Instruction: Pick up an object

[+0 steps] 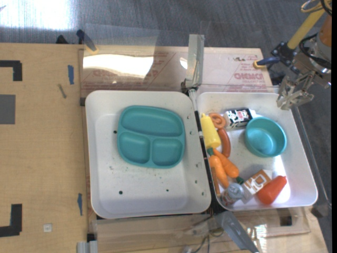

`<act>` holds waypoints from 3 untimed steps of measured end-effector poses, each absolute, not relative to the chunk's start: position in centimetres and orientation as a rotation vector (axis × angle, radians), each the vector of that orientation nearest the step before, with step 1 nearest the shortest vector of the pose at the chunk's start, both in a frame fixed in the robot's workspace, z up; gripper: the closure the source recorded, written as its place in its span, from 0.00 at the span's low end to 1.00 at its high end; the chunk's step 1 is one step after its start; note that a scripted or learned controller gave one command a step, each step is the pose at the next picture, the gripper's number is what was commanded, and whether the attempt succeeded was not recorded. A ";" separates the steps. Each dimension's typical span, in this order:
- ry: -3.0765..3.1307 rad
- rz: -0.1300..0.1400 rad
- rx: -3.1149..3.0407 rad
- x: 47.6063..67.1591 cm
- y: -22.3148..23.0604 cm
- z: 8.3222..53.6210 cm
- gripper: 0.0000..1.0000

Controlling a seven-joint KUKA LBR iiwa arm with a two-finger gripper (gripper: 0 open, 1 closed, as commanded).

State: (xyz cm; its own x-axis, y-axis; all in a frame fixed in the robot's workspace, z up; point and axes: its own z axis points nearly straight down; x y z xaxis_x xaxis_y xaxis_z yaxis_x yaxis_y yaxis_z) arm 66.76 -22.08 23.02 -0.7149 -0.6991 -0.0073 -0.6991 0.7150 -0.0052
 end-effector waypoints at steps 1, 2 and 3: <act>2.812 0.000 -1.394 59.9 -22.3 17.9 1.00; 2.521 -0.015 -1.854 62.4 -22.2 26.0 1.00; 2.390 -0.006 -2.026 66.4 -22.2 26.1 1.00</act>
State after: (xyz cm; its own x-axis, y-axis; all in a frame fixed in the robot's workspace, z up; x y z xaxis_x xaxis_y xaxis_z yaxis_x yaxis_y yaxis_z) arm 66.39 -22.20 26.06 -0.1636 -0.9865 -0.0042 -0.9865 0.1637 -0.0087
